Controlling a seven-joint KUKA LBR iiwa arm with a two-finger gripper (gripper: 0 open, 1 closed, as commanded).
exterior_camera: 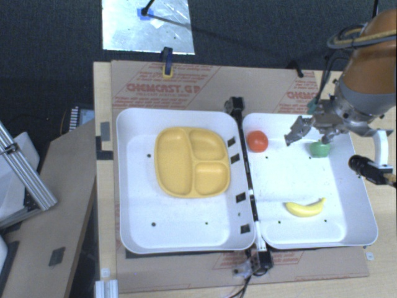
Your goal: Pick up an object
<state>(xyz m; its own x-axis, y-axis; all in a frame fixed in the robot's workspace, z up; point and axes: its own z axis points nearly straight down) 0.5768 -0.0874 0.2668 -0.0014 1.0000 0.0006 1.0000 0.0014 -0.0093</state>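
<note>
The gripper [308, 131] hangs over the right bin [360, 228], fingers spread apart and holding nothing. A green object [320, 149] lies just beside it; orange ball [257, 141] left, banana [304, 208] nearer.

The grey arm [371, 73] is extended in from the right, its orange band seen above the wrist, and the gripper [310, 132] is angled down-left.
</note>
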